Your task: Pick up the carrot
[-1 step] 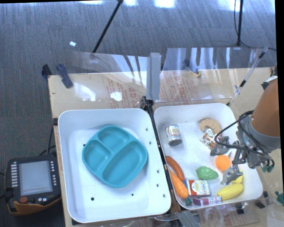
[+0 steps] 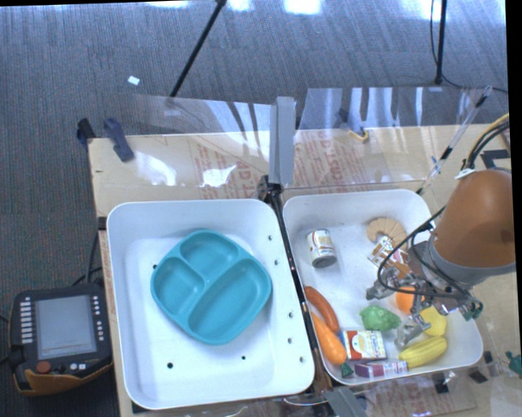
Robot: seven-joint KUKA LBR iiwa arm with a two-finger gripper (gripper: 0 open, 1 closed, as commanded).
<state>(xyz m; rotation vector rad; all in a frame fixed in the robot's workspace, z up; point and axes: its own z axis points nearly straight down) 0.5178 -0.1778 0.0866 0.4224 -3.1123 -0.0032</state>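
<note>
Camera view is giving you both white bins from above: the left bin (image 2: pixel 125 252) is carrying a blue divided plate (image 2: pixel 211 286), and the right bin (image 2: pixel 347 201) is holding the clutter. Your carrot (image 2: pixel 328 339) is lying against the right bin's left wall, near the front corner, running lengthwise with a red sausage (image 2: pixel 321 307) just behind it and touching its upper end. A small red-and-white carton (image 2: pixel 365 344) is sitting just to the carrot's right, and a green leafy vegetable (image 2: pixel 380 317) is resting behind that carton. You are also seeing a tin can (image 2: pixel 321 248) standing toward the back of the bin, a round cracker-coloured disc (image 2: pixel 385 229) at the back right, and a banana (image 2: pixel 423 352) near the front right corner. The arm's orange band (image 2: pixel 476 221) is hanging over the bin's right side, and the gripper (image 2: pixel 418 298) is hovering among the items there, well apart from the carrot. You cannot tell whether it is released or clenched, since wiring and the wrist are covering it.
</note>
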